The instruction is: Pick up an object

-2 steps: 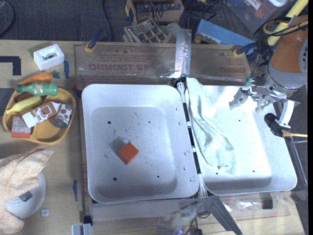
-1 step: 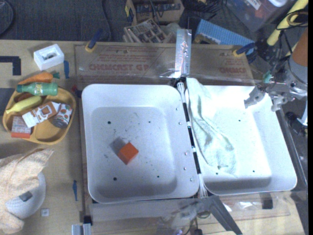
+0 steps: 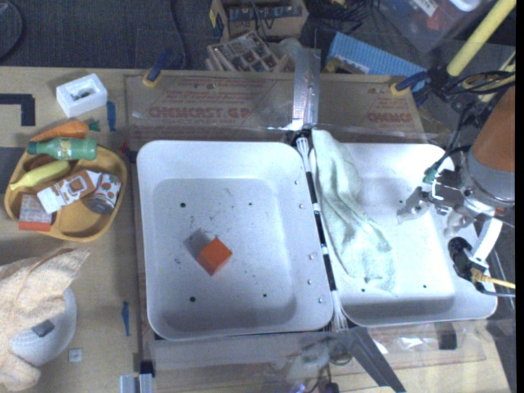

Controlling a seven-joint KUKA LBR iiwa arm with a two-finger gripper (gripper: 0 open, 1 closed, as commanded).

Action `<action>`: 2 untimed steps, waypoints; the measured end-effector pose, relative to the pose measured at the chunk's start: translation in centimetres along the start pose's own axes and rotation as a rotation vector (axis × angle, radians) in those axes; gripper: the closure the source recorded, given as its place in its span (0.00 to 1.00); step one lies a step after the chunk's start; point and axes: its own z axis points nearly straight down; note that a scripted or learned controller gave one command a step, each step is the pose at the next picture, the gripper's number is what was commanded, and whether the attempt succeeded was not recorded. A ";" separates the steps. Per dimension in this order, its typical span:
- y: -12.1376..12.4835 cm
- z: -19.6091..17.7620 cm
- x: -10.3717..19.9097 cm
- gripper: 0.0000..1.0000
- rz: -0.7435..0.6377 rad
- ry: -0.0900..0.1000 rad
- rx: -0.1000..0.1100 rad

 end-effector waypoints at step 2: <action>1.3 1.0 2.0 0.00 0.097 -0.002 -0.006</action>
